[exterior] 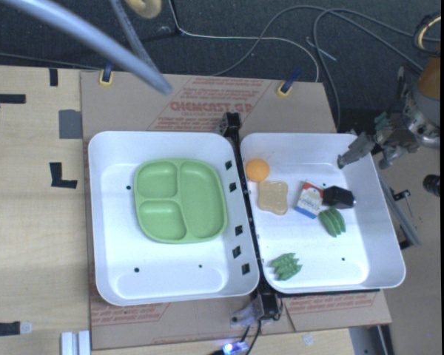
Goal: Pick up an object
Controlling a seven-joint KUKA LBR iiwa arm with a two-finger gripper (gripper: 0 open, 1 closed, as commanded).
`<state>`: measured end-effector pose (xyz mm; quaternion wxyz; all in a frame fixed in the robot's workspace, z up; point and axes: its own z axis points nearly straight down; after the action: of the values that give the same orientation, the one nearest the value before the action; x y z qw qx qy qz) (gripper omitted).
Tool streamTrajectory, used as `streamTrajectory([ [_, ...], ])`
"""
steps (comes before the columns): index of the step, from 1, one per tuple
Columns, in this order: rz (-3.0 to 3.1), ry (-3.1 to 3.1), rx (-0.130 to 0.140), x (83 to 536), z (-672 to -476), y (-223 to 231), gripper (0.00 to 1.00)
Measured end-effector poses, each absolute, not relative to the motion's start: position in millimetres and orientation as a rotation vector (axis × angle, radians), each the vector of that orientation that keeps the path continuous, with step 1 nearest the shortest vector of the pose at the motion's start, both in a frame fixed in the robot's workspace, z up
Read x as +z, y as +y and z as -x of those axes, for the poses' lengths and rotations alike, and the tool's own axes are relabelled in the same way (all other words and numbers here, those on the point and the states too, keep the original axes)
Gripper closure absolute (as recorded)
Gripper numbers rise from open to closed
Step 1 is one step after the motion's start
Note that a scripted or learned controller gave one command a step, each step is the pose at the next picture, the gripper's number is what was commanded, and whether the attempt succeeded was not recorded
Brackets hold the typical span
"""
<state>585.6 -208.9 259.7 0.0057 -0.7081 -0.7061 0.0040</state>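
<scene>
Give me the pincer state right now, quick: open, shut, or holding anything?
Pincer: at the right bin's far right rim, nothing visible in it; open or shut cannot be told from this view.

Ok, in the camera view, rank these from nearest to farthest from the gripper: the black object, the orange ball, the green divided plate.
From the gripper, at the right bin's upper right edge:
1. Black object, right bin, just below the gripper.
2. Orange ball, right bin's upper left corner.
3. Green divided plate, left bin.
</scene>
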Motion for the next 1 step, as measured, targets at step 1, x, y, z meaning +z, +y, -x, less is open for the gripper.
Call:
streamTrajectory([
  [1,2.220,-2.222,0.002,267.7,-587.9,-208.2,0.00],
])
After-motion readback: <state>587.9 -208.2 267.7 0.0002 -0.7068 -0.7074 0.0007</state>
